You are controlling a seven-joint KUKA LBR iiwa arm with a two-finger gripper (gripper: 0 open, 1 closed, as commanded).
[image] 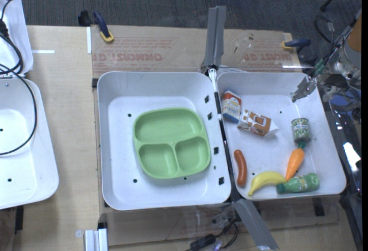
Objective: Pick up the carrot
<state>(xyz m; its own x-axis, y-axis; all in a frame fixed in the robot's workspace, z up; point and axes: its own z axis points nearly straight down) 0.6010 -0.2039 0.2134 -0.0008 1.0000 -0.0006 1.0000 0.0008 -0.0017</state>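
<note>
The carrot point(295, 162) is orange with a green top and lies tilted in the right bin point(276, 86), near its front right corner. It rests between a small green can point(300, 130) behind it and a green bottle point(299, 184) in front of it. My gripper point(303, 88) hangs over the bin's back right corner, well behind the carrot and apart from it. The arm point(345, 63) comes in from the right edge.
The right bin also holds a yellow banana point(265, 181) touching the bottle, a red sausage point(241, 166), and two small cartons point(232, 106) point(255, 122). In the left bin point(115, 129) lies a green divided plate point(171, 142). A grey divider post point(215, 37) stands between the bins.
</note>
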